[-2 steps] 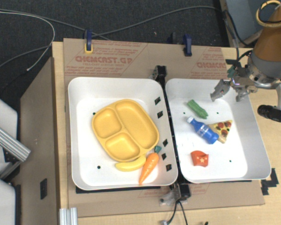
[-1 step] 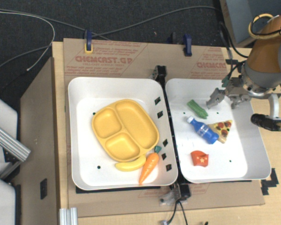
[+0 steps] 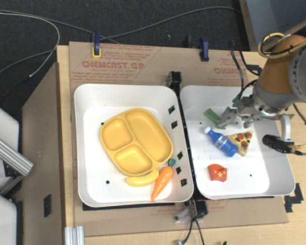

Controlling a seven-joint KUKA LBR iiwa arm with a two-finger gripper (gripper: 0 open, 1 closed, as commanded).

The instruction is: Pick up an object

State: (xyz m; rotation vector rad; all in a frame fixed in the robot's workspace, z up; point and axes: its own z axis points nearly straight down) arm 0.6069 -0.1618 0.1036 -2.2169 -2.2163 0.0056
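Note:
My gripper (image 3: 238, 121) hangs over the back of the right bin (image 3: 275, 182), its fingers apart with nothing between them. A green block (image 3: 211, 116) lies just to its left, close to one fingertip. In front of the gripper lie a blue bottle (image 3: 220, 141) and a pizza slice toy (image 3: 243, 140) side by side. A red strawberry-like toy (image 3: 218, 172) sits nearer the bin's front. The left bin (image 3: 86, 137) holds a yellow divided plate (image 3: 136, 141), a banana (image 3: 142, 179) and a carrot (image 3: 162, 181) at its front right.
The grey arm with its orange band (image 3: 280, 78) comes in from the right over the right bin's far corner. A black cable part (image 3: 278, 143) hangs at that bin's right wall. Clamps (image 3: 96, 45) hold the cardboard behind the bins.

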